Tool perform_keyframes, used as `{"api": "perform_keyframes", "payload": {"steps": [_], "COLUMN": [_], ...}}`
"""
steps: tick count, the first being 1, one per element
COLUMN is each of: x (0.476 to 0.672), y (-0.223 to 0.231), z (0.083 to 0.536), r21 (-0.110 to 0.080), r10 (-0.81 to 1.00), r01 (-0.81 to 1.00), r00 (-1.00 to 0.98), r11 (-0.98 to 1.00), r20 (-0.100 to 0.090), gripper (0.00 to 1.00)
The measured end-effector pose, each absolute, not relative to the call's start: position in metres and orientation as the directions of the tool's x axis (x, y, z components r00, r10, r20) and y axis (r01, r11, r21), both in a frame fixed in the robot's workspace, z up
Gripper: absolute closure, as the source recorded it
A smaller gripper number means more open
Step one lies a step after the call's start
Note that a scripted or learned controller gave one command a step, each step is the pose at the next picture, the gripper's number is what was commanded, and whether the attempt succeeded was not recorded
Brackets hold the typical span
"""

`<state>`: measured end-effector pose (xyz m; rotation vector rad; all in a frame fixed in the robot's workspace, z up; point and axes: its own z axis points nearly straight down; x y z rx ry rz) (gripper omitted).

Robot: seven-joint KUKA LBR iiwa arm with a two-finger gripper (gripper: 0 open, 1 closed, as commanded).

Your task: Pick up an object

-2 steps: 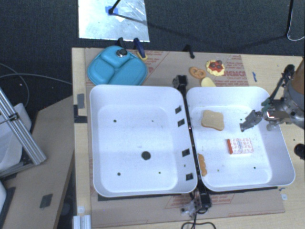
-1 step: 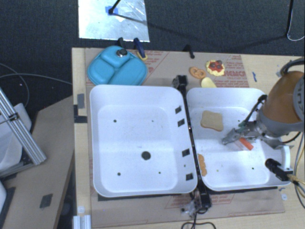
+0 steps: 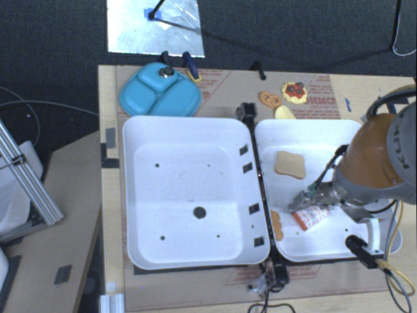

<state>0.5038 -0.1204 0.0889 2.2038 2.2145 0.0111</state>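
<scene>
In the right bin point(image 3: 326, 132) a slice of toast point(image 3: 290, 164) lies near the middle. A red and white packet point(image 3: 313, 218) rests toward the front, and a small brown snack point(image 3: 276, 225) sits by the left wall. My gripper point(image 3: 305, 201) hangs low over the packet's left end, just above or touching it. The grey and orange arm point(image 3: 374, 162) covers the bin's right side.
The left bin point(image 3: 140, 142) holds one small dark disc point(image 3: 199, 212). Behind the bins on the bench are a blue divided tray point(image 3: 159, 93), a pretzel-like toy point(image 3: 269, 99), a small pizza toy point(image 3: 294, 92) and a yellow piece point(image 3: 284, 113).
</scene>
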Motion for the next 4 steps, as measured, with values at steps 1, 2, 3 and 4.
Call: {"api": "perform_keyframes", "payload": {"steps": [1, 2, 3, 4], "x": [0.517, 0.568, 0.483, 0.587], "y": [-0.032, 0.098, 0.063, 0.147], "z": [0.191, 0.185, 0.184, 0.181], "r21": [0.013, 0.007, -0.005, 0.01], "r10": [1.0, 1.0, 1.0, 1.0], "r01": [1.0, 1.0, 1.0, 1.0], "r00": [-0.014, -0.017, 0.001, -0.011], "r11": [0.014, 0.017, -0.001, 0.011], "r20": [0.002, 0.004, 0.0, 0.004], "gripper": [0.0, 0.0, 0.0, 0.0]}}
